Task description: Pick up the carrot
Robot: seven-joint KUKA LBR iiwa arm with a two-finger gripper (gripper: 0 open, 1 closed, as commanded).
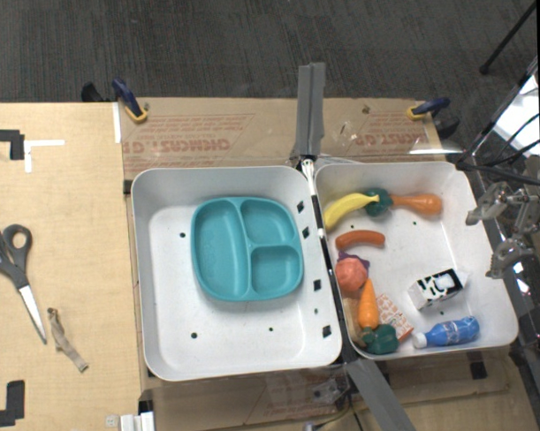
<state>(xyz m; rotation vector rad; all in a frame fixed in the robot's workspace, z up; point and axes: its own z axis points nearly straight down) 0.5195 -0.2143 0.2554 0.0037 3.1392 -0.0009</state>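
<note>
Carrots: two, tapered orange plastic (368,304) (417,202); one curved banana (345,207); one smooth teal tray (247,248). Gripper (505,233) state: cannot tell.

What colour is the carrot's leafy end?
Dark green, on the orange carrot in the right bin; camera view shows it best.
</note>
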